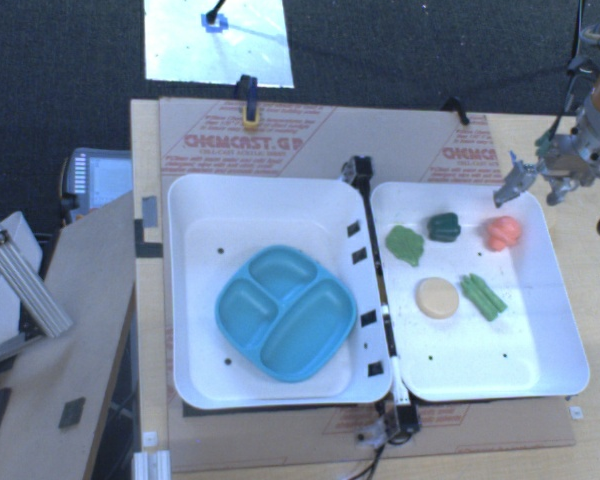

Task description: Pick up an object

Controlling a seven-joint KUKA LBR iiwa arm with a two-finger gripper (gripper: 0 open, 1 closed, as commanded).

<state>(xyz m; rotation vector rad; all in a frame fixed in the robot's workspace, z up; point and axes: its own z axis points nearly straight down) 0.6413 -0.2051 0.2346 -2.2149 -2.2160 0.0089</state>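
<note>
The right bin (540,368) holds several small toy foods: a light green leafy piece (405,244), a dark green pepper (443,227), a pink-orange round piece (501,232), a beige disc (438,297) and a long green piece (482,296). My gripper (533,188) hangs over the bin's far right corner, just above and behind the pink-orange piece. It is open, its two fingers spread apart with nothing between them. The arm reaches in from the right edge.
A blue divided plate (285,311) lies in the left bin (195,368). A black clip strip (365,248) runs between the bins. Cardboard lies under both bins, and a white sheet (218,28) sits on the dark floor beyond.
</note>
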